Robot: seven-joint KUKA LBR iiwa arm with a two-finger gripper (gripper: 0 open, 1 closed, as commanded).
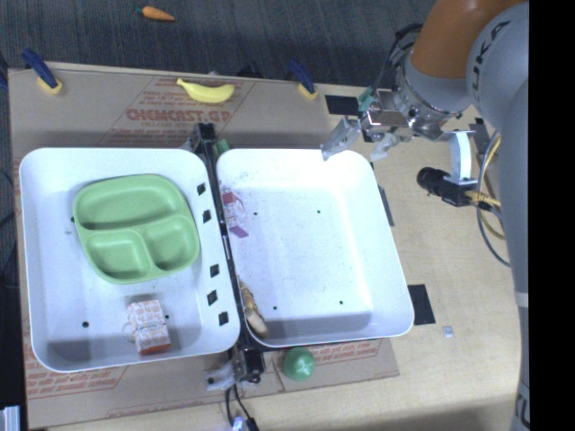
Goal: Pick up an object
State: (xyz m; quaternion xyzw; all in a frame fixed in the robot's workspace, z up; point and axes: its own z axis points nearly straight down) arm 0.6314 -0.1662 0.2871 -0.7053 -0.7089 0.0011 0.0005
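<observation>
left bin: white, dark dots on floor
right bin: white, dark speckles, red-purple smear by the left bin's side
tray: light green, plain
packet: white with red print, below the tray
banana: yellow, above the left bin
carrot: orange, on dark grey floor above the banana
ball: green, below the right bin
clamps: blue with yellow tip
cardboard: tan, red lettering
arm: grey, orange band
bench: pale wood
</observation>
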